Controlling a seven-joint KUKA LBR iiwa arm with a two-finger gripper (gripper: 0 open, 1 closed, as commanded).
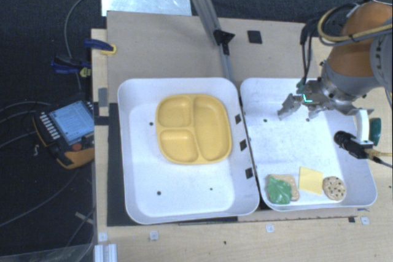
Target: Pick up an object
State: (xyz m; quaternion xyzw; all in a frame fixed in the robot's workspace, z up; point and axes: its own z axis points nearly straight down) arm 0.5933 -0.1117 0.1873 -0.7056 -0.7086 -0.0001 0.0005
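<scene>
Camera view shows the grey two-finger gripper (299,107) spread wide, grasping nothing, above the right shallow white bin (258,132), well apart from the yellow cheese square (311,180).

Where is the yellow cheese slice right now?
The cheese slice lies near the front edge of the right bin, between the green-topped toast and the cookie.

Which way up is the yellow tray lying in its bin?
Right way up: the tray lies flat in the left bin, its three hollows facing up.
</scene>
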